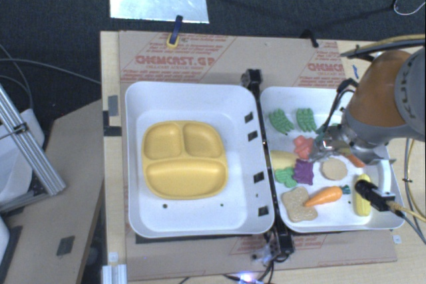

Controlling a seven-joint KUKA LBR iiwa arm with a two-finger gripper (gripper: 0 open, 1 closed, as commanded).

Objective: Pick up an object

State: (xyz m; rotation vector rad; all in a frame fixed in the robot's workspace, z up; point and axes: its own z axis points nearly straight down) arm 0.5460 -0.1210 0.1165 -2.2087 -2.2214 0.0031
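The right bin (333, 95) holds several toy foods. Two green leafy pieces (281, 120) lie at its back. A red piece (303, 145) sits mid-bin, with a purple piece (304, 171) and a small green piece (286, 177) in front of it. A pale yellow piece (282, 159) lies by the left wall. A toast slice (298, 204), a carrot (324, 195), a beige round (334, 170) and a yellow corn piece (363, 201) lie toward the front. My gripper (320, 146) is low in this bin, just right of the red piece and touching or nearly touching it.
The left bin (193, 93) holds a yellow divided plate (184, 159). A black divider clamp (253, 78) sits between the bins. The arm's orange band and grey body (383, 103) hang over the right bin's right side. A cable runs along the right rim.
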